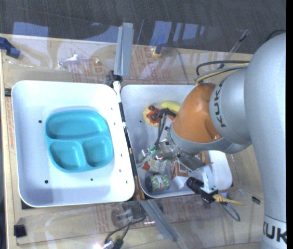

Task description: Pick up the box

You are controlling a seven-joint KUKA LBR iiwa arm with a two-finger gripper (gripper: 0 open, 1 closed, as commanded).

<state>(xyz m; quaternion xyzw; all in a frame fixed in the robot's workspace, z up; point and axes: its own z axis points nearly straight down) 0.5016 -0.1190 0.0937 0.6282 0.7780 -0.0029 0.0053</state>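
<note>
In the right bin, a can lies nearest. Just behind it, the brown box sits right beside the jaws, partly under the wrist. Whether the jaws are open or closed cannot be told. A yellow toy lies farther back.

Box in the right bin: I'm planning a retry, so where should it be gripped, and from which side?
Probably across its exposed edges, from above: the box lies flat, partly under the arm, crowded by the can and white cup.

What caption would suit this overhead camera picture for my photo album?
Grey-and-orange arm reaching into the cluttered right bin, while a blue tray sits in the left bin.
</note>
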